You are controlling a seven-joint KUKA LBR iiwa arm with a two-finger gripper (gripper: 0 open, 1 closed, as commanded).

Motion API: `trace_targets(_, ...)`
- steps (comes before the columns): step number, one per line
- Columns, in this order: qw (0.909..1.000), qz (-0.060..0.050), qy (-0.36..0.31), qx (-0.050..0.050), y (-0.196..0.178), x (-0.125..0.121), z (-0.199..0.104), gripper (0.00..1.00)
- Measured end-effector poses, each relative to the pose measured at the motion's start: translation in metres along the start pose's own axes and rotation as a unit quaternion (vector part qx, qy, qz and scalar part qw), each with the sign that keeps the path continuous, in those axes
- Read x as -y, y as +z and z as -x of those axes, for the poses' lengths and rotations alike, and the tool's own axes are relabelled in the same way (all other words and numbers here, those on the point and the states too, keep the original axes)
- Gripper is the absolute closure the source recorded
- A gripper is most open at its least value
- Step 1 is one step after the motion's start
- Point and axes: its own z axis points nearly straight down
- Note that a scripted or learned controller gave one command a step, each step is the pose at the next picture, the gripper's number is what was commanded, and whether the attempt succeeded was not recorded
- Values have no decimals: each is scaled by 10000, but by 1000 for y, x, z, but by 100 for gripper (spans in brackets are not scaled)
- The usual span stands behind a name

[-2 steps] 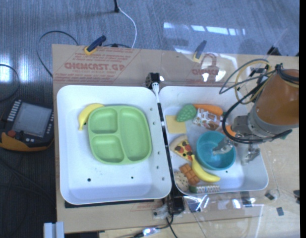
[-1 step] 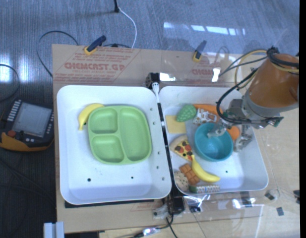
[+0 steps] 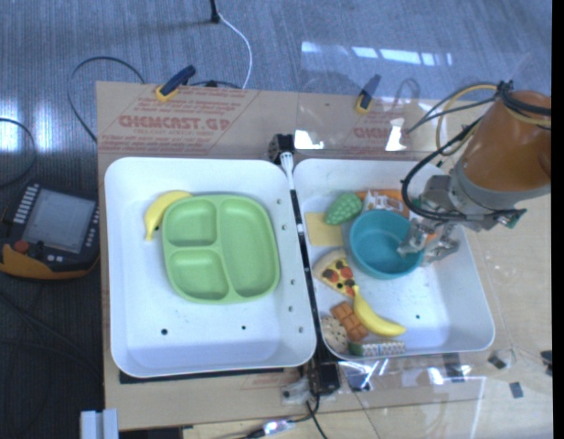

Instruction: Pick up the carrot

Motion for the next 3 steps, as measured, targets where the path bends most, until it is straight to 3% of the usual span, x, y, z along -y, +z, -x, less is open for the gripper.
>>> trace_targets(1, 10000, -2, 1, 7, 3, -1, 0, 0)
trace_targets(2, 9997, -1, -257, -16, 13, -6, -5, 0)
trace_targets(3, 9997, -35, -243, 25, -1, -4, -1, 100)
